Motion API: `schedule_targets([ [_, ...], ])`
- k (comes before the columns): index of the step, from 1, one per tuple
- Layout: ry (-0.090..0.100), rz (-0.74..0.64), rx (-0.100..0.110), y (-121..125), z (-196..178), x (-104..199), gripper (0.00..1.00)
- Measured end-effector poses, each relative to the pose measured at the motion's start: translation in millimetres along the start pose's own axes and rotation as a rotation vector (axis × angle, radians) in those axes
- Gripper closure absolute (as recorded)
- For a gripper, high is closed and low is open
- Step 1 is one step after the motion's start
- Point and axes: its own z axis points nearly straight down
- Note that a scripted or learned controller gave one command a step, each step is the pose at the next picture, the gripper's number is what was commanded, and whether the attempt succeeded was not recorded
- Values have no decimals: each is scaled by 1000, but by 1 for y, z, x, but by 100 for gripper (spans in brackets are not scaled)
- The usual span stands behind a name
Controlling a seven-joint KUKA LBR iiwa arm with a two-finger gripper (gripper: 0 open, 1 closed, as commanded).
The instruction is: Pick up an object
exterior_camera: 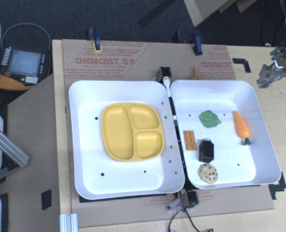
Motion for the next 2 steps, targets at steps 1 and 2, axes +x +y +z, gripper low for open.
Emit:
schedule_targets([
  [1,4,-3,8,-19,6,47,100],
  [2,6,-5,8,-25,20,109,100],
])
